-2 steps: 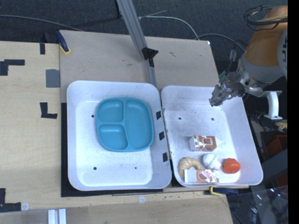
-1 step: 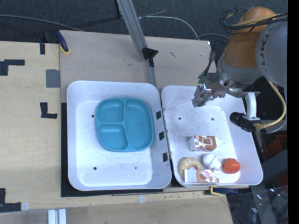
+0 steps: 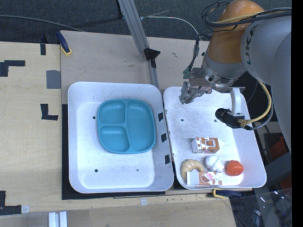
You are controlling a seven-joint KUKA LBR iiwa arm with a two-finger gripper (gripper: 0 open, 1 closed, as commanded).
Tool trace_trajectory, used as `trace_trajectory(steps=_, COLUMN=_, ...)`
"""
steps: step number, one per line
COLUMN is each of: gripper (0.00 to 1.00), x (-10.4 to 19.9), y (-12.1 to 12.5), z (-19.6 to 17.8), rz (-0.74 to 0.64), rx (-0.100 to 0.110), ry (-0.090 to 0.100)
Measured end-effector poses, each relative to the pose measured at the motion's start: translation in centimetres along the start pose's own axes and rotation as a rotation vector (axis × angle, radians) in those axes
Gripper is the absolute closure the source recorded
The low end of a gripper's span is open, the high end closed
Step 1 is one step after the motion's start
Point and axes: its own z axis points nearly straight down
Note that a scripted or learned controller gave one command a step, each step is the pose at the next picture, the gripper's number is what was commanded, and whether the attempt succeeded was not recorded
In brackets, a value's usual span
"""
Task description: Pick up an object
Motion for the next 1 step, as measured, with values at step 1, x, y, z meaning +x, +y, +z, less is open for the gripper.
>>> trace_trajectory(steps=1, gripper=1.00, x=5.61, y=0.62, z=1.49, rz=0.000, rx=0.003, ry=0.000)
